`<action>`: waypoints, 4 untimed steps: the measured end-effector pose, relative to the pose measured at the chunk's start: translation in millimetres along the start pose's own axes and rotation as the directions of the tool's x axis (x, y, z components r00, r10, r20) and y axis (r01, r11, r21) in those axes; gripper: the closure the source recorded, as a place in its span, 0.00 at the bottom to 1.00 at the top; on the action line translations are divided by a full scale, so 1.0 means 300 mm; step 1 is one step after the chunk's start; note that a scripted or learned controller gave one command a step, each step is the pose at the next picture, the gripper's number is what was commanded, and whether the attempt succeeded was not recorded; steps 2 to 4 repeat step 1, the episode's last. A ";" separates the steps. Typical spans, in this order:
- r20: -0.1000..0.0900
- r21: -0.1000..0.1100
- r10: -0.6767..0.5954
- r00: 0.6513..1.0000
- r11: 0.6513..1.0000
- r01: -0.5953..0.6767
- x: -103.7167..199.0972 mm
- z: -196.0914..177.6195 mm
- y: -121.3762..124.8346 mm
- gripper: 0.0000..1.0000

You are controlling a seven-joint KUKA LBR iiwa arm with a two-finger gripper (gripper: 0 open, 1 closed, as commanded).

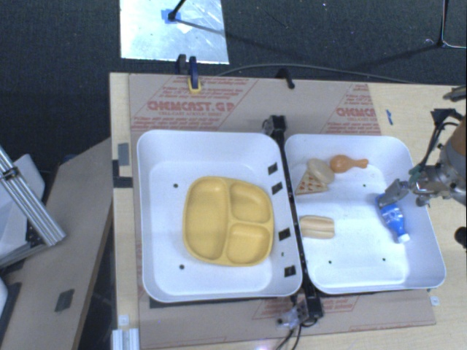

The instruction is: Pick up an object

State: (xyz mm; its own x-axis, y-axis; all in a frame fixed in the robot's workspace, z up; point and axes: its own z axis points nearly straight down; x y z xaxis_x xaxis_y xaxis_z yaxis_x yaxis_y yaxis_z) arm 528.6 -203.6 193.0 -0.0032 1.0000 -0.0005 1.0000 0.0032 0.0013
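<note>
Foil sheet (pixel 174 20) on dark floor; clamp (pixel 193 74) at bench's far edge.

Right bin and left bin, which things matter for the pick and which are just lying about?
For the pick: gripper; blue plastic bottle; orange toy drumstick; tan bread roll; pizza slice; right white bin.
Lying about: yellow divided plate; left white bin.
</note>
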 end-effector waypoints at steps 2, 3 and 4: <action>-0.002 0.004 0.002 1.000 1.000 -0.002 0.007 0.209 -0.004 0.00; -0.002 0.004 0.002 1.000 1.000 -0.002 0.007 0.209 -0.004 0.00; -0.002 0.004 0.002 1.000 1.000 -0.002 0.007 0.209 -0.004 0.00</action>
